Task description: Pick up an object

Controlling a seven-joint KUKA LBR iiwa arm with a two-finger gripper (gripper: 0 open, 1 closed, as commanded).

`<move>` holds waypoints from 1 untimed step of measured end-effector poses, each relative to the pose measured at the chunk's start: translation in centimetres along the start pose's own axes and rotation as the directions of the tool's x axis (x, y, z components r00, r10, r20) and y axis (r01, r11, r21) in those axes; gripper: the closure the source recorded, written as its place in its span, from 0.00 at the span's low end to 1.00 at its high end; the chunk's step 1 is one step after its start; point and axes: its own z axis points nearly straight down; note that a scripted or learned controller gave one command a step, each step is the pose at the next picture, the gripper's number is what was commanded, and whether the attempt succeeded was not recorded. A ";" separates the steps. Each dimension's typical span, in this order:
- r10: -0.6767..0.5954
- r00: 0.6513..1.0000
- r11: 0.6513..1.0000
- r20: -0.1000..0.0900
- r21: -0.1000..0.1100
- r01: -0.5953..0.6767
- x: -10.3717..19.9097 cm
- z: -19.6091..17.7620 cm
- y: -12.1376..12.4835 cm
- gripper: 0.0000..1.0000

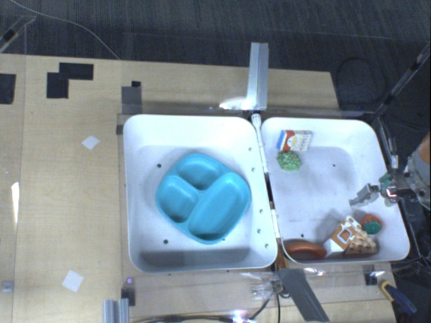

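Your arm (421,173) enters at the right edge, mostly cut off | an orange patch shows at the frame edge above the wrist | your gripper (367,194) hangs low, pointing left | finger state too small to judge

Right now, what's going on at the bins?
The arm's claw hangs over the right bin near its right edge, with nothing visibly between its fingers. Below it lie a small toy house, an orange-and-green toy and a brown dish; a small box and a green lump sit near the top. The left bin holds a blue divided plate.
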 end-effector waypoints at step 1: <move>0.043 0.999 0.999 -0.001 0.002 -0.043 1.5 6.4 0.0 0.00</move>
